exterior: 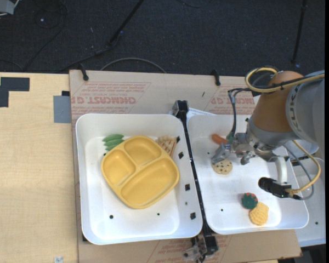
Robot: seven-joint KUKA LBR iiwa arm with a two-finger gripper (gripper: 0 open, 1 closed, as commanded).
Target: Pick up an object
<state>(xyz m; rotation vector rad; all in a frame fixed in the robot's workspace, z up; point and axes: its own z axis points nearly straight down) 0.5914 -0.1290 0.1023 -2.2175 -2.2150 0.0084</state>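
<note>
White bins (93, 201) side by side on counter (27, 169); arm (279, 114) at right. Yellow tray (140, 171) in left bin. Jaws (230, 153) over right bin's upper left, grip state can't tell, cookie (222, 167) just below. Pineapple (256, 210) lower right.

Arm (296, 111): grey, with an orange band above the wrist, entering from the right edge of the camera view and bending down and leftward so that its wrist sits low at the right of the scene; yellow and dark cables loop around the upper segment and hang at its right side. Gripper (226, 152): metal, two-fingered, mounted at the wrist's left end and pointing left and slightly downward, its tips low near the surface beneath; whether the tips are parted or closed cannot be made out at this size.
</note>
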